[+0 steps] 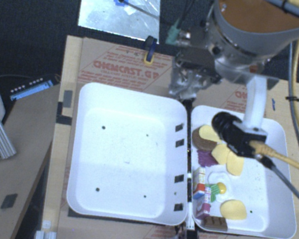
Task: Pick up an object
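The objects lie in the right bin (pixel 285 221), gathered along its left wall. A pale yellow rounded piece (pixel 208 133) sits near the far left corner, touching a dark brown lump (pixel 203 143) just in front of it. Beside these, toward the bin's middle, lies a yellow oblong piece (pixel 229 160). A purple item (pixel 207 159) lies by the left wall. A small green-and-yellow toy (pixel 218 188) lies mid-bin, a yellow oval (pixel 234 209) nearer the front edge, and a brown bar (pixel 215 223) at the front left corner

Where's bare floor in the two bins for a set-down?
The left bin floor is bare wall to wall. The right bin is crowded along the divider with yellow pieces and small items; bare floor lies toward its right wall, beside the cable.
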